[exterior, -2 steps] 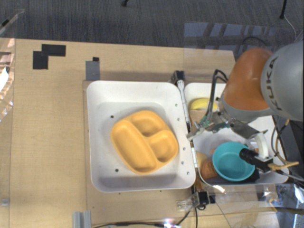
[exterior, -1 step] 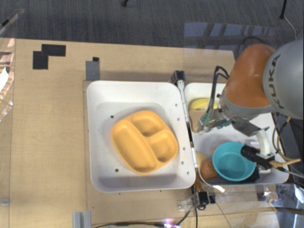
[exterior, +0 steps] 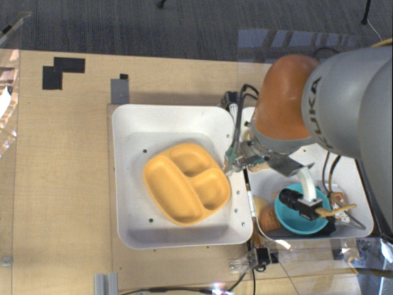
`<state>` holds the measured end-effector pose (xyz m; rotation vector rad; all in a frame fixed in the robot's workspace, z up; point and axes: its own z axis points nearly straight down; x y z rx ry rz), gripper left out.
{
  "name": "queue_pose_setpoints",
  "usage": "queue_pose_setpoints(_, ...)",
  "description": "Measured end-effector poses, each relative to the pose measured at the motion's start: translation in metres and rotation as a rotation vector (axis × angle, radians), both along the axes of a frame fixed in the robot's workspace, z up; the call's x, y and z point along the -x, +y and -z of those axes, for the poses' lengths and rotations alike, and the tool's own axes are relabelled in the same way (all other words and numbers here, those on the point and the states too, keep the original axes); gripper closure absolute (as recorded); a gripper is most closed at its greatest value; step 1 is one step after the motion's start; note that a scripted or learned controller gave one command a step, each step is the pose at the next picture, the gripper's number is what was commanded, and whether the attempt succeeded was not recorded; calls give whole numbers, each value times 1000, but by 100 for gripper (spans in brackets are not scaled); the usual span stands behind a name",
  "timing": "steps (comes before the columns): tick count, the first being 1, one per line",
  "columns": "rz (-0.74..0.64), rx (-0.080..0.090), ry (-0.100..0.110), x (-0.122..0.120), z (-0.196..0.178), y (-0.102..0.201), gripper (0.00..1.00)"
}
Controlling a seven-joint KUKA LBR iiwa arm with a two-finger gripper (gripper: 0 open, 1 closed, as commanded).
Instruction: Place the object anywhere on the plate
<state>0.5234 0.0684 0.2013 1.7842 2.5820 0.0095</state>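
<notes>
The yellow plate (exterior: 186, 182) sits in the left bin (exterior: 126, 165). The arm (exterior: 319, 103) hangs over the divider, hiding its tip. A teal bowl (exterior: 301, 214) and clutter fill the right bin (exterior: 362, 208).

Light fell bright and even from above; the yellow plate (exterior: 186, 182) cast soft shadow in its white bin (exterior: 132, 134); focus stayed slightly soft.
</notes>
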Motion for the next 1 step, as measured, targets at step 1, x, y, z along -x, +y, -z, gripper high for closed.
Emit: queue_pose_setpoints(1,5,2,0,0,0,-3,0)
